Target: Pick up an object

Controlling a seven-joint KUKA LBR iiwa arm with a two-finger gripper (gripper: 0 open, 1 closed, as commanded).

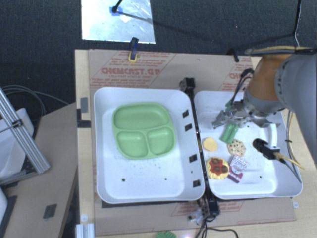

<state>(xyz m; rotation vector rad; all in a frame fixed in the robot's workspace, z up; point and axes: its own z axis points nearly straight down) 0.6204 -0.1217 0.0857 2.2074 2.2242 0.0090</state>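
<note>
- I see the arm point(292, 78), grey with an orange band, reaching in from the right and bent down over the right bin point(285, 182); the wrist is tipped so the tool points down and toward the divider between the bins
- The gripper point(231, 124) sits low over the back half of that bin; I cannot tell whether it is clenched or released, as the metal parts blur together
- My judgement: the step in hand is closing in on a target; the green cylinder point(229, 133) lies directly under the tool, touching or nearly so, and tilted; I would centre on it and descend straight before lifting
- Just in front of the tool: a cookie point(237, 147), a yellow disc point(210, 144), then a small pizza point(217, 167); crowding risks a nudge
- Far to the tool's side, the green tray point(143, 130) rests in the left bin point(104, 182)
</note>
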